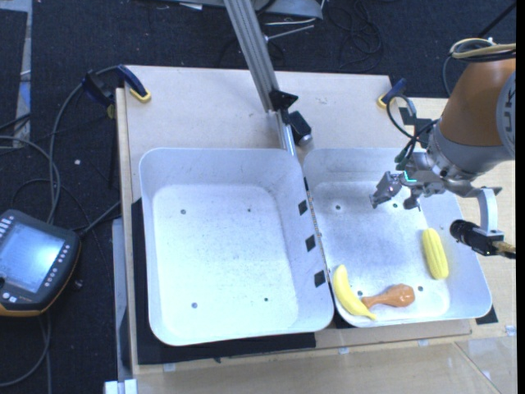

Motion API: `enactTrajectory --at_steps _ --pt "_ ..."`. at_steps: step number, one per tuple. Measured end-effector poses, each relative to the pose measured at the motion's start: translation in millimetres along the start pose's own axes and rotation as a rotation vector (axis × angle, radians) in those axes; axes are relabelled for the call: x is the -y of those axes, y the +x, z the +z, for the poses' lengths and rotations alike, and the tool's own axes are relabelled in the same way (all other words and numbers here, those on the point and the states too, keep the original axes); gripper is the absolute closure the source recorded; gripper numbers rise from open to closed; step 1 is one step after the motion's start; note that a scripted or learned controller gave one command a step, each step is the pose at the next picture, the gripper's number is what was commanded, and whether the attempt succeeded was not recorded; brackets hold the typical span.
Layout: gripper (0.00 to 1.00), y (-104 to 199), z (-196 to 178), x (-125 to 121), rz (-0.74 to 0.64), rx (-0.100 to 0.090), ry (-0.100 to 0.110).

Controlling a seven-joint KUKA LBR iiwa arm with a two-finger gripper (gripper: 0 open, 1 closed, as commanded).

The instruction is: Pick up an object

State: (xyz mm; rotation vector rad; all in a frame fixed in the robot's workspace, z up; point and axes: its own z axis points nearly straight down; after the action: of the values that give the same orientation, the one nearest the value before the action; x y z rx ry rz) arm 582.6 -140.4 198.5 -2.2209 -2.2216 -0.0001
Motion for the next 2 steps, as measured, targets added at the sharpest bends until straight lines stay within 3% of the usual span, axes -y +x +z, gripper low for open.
enactTrajectory --at_steps 1,2 --pt "0.00 0 0 0 0.000 0.000 0.000" --pt "0.00 7 59 6 0.000 -0.001 0.005"
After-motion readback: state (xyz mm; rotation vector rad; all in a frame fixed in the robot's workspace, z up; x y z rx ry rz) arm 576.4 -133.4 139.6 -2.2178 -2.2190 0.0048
